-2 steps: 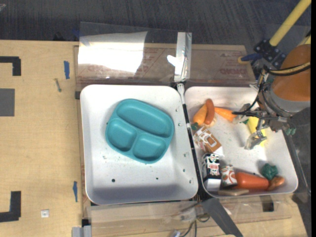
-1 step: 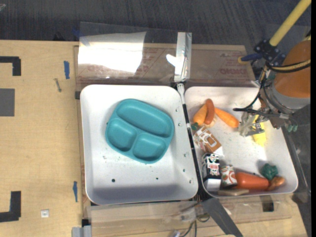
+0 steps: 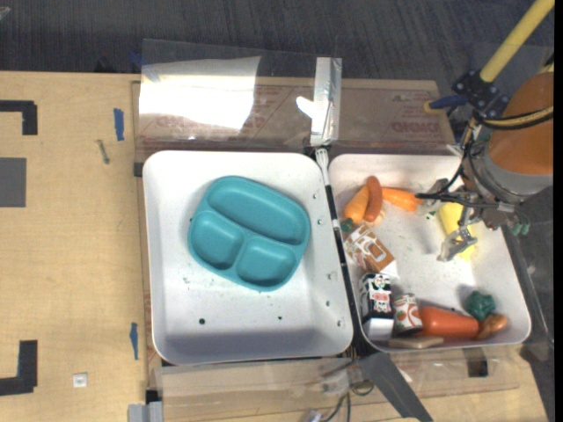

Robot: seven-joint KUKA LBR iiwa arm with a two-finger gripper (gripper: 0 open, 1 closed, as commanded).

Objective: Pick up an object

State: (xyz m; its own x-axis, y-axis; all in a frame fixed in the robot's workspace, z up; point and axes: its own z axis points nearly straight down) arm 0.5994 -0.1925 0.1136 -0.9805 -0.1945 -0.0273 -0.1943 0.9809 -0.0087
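Observation:
The right bin (image 3: 515,271) holds several toy foods. At its right side my gripper (image 3: 456,243) hangs low over a yellow object (image 3: 450,217), which it partly covers. Whether it touches the yellow object is unclear. An orange sausage-like piece (image 3: 375,198), an orange wedge (image 3: 356,207) and a small carrot (image 3: 401,200) lie at the bin's upper left. A brown and white carton (image 3: 375,252) sits below them.
Along the right bin's front edge lie a black and white carton (image 3: 380,294), a red and white can (image 3: 405,313), a large carrot (image 3: 451,323) and a green piece (image 3: 480,304). The left bin (image 3: 167,306) bears a teal divided plate (image 3: 250,231).

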